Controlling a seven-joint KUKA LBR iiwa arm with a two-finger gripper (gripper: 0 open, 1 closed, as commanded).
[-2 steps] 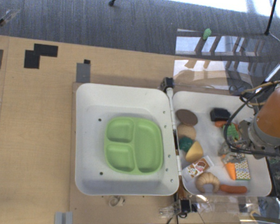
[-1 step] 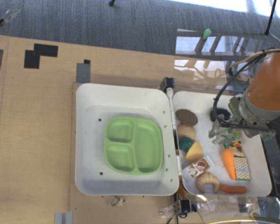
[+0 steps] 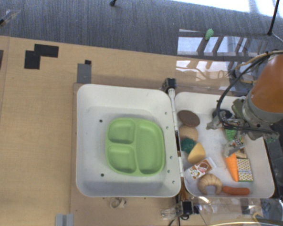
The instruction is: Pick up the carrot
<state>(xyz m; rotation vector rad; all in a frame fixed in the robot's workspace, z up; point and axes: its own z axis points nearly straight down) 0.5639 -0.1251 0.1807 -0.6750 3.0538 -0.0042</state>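
- Carrot (image 3: 231, 166) lies in the right bin (image 3: 266, 187), touching a patterned box (image 3: 244, 169) on its right, a sausage (image 3: 235, 191) just nearer.
- Pincer (image 3: 236, 145) hangs just above the carrot's far end; whether it is open or closed I cannot tell.
- Risk: a finger lands on the box and the carrot slips aside.
- Risk: gripping the tapered end lets it squirt out.

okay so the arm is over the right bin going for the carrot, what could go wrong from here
1. Crowding: the carrot lies right against a patterned box, so a closing gripper might catch the box too, or push the carrot aside.
2. A sausage and a croissant lie just below the carrot's tip; a nudge could slide it into them.
3. The carrot is tapered and lies flat, so I'd guess it could slip out of a two-finger pinch.
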